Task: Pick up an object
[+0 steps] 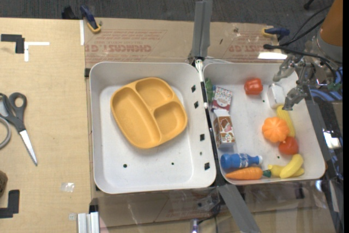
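**Desk:** What do the two bins hold?

**Photographer:** The left bin (103,172) carries one thing: a mustard-yellow divided plate (149,112), smooth plastic, rounded corners, three compartments, lying flat and tilted off square. The right bin (248,117) is crowded. Taking the orange (274,129) as the marker: a red tomato (253,86) sits up and to its left, a second red fruit (288,145) touches it below right, and a yellow banana (286,119) lies just behind it. A second banana (292,166) curves in the lower right corner, beside a carrot (245,173) and a blue bottle (240,161). Two printed snack packets (223,117) lie along the far left wall.

**Desk:** And the claw?

**Photographer:** The claw (287,96) hangs above and right of the orange, near the bin's right rim. Its metal fingers stand apart, with nothing between them.

**Desk:** Room to move?

**Photographer:** Open white floor lies left of the orange, between it and the packets. On the tabletop (43,95), far left of the bins, lie grey-handled scissors (19,123).
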Controlling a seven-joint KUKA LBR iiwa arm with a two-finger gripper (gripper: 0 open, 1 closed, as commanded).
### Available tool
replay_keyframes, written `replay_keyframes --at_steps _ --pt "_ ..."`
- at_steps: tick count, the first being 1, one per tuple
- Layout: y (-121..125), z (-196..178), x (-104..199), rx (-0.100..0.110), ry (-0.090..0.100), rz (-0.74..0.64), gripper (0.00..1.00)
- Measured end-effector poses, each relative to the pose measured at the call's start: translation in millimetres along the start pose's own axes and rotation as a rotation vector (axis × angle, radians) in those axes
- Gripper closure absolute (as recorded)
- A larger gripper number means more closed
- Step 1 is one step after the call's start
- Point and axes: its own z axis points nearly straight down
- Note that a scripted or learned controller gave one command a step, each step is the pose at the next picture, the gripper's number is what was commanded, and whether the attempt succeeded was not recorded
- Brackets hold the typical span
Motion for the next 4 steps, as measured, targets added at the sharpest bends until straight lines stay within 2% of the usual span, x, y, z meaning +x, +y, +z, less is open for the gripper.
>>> replay_keyframes --at_steps 1,2,3,4 --pt "-12.9 85.9 33.4 0.001 -0.002 -0.026 0.0" --pt "5.2 102.1 60.7 -0.001 0.001 0.036 0.0" --pt "5.5 91.2 58.4 0.002 -0.004 0.033 1.0" --pt "50.1 1.8 53.3 -0.001 -0.001 0.056 1.0"
